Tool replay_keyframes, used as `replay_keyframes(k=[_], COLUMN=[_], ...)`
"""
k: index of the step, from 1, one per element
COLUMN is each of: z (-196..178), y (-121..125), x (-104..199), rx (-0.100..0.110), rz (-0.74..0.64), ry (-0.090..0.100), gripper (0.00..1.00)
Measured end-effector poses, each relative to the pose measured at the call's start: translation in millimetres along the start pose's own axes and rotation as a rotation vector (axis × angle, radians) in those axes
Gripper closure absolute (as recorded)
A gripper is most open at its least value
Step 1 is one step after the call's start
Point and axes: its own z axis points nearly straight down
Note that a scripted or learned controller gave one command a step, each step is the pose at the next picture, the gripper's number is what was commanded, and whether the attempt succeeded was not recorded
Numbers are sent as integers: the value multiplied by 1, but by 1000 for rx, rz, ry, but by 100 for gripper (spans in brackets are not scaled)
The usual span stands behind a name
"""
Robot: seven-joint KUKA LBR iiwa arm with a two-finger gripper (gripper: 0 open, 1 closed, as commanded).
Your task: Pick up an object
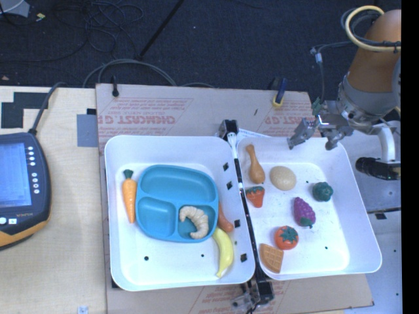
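You are looking at a pick that is not yet under way. The gripper (316,135) is hanging at the upper right of the frame, over the top rim of the right bin (357,241), with its 2 fingers spread wide and nothing between them. No object is lifting off the floor of either bin.

All the candidates are lying where they can be reached. In the right bin, mid-right of the frame, you are seeing a drumstick (254,164), an egg (283,178), a strawberry (255,195), grapes (303,212), a broccoli (321,191), a tomato (286,237) and a bread slice (271,257). The drumstick and egg are sitting nearest the gripper, near the bin's top edge.

In the left bin (118,254), lower centre, a blue tray (157,182) is holding a shrimp (195,220), with a carrot (129,198) to its left and a banana (224,253) at its lower right.

So, as I judge it, everything is left: choosing a target, descending, closing and lifting.
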Motion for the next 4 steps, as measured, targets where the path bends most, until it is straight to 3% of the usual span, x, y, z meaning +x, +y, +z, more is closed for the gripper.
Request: replay_keyframes(k=[1,2,3,4], z=[170,31,141,166], y=[-34,-99,-109,-67], x=[46,25,-6,-24], rx=[14,-5,-3,0], rz=[-1,3,4,-3], ry=[4,-1,-5,0], gripper=[0,0,0,0])
